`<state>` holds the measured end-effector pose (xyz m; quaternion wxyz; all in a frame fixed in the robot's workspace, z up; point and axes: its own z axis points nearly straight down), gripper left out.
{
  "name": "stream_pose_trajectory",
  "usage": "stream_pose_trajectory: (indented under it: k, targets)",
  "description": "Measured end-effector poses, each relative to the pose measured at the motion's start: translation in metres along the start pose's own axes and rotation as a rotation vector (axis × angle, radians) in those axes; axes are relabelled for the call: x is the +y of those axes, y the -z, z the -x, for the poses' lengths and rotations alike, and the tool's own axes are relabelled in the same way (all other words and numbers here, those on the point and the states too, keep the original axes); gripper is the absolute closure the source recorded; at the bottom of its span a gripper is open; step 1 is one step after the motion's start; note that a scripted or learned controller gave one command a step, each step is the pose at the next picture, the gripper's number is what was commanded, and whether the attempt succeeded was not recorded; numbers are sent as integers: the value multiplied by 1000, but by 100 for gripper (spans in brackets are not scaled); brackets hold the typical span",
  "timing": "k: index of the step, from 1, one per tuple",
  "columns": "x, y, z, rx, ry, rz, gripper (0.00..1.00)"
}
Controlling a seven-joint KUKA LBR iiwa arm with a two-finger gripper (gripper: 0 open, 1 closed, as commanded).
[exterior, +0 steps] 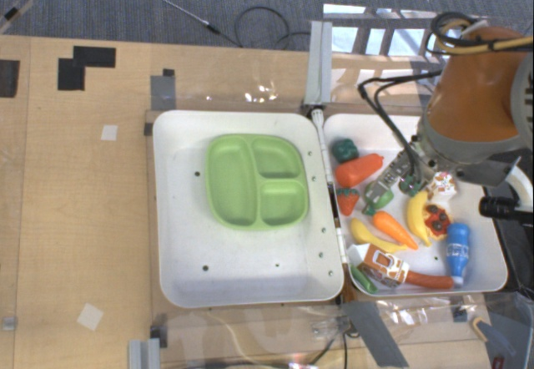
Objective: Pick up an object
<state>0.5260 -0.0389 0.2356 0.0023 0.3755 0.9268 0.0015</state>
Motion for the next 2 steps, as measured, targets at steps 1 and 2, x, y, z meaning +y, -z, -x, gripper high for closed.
stream_pose_trajectory:
  k: [1, 2]
  targets:
    - [-1, 0, 1, -1, -1, 0, 0]
    - [-71, -98, 42, 3, 213, -5, 0]
